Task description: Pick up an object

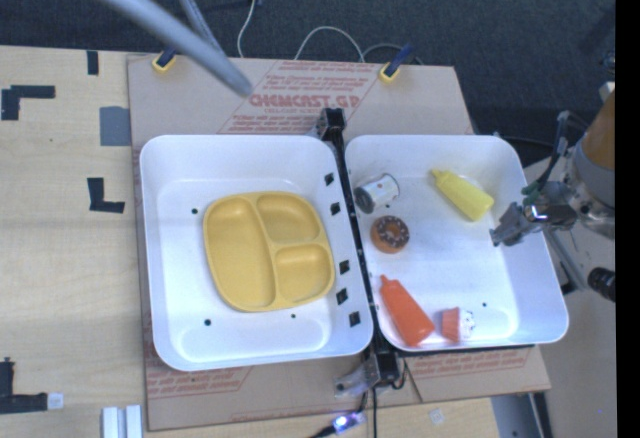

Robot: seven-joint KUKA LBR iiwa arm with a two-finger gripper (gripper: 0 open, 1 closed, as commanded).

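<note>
The arm [600, 151] enters low from the right. Its gripper [512, 226] points left, dark and small, with nothing seen between it.

A wooden bench [60, 226] carries a brown cardboard sheet [300, 96] printed with red lettering, held at its far corners, at 11 and 1 o'clock, by yellow-and-blue clamps [165, 61]. Two shallow white bins sit side by side on the sheet: the left bin [165, 256] at 9 o'clock of the right bin [520, 276], their inner walls touching along a black clip strip [345, 226]. Black tape marks [100, 194] dot the bench at 9 o'clock of the sheet.
</note>
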